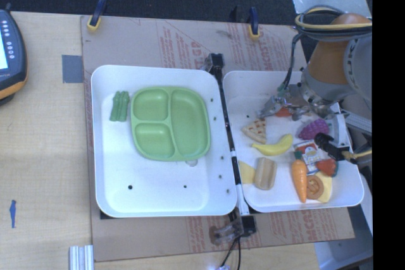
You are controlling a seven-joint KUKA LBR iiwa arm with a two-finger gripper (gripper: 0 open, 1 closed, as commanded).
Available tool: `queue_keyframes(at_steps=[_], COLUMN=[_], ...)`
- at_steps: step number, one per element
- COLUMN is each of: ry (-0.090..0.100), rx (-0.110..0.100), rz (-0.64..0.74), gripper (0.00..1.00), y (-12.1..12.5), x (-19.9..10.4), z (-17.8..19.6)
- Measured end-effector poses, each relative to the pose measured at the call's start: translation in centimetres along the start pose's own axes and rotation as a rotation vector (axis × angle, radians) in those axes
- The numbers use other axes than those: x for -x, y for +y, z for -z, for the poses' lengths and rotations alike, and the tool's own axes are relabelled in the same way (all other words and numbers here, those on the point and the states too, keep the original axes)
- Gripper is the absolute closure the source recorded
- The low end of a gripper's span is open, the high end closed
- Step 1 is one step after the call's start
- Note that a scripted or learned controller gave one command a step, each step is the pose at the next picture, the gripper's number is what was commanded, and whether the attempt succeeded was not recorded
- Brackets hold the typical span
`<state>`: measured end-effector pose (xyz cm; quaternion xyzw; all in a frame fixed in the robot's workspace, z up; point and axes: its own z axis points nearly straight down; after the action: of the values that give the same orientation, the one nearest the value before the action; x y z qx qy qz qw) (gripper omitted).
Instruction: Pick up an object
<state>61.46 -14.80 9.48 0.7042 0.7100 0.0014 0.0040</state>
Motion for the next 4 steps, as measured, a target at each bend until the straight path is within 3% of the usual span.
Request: queue_keyframes(at_steps=[1,2,3,4], ry=[0.0,0.0,0.005,0.003], rx=[0.003,0.002,-0.016,-0.013], rz=[-0.001,-0.001,-0.006,-0.005], gripper=[1.0,0.0,0.0,1.0], y=[0.0,0.0,-2.7,-2.5], x=[0.1,0.1,-1.3,-1.1], z=[1.5,1.5,-0.4,0.8])
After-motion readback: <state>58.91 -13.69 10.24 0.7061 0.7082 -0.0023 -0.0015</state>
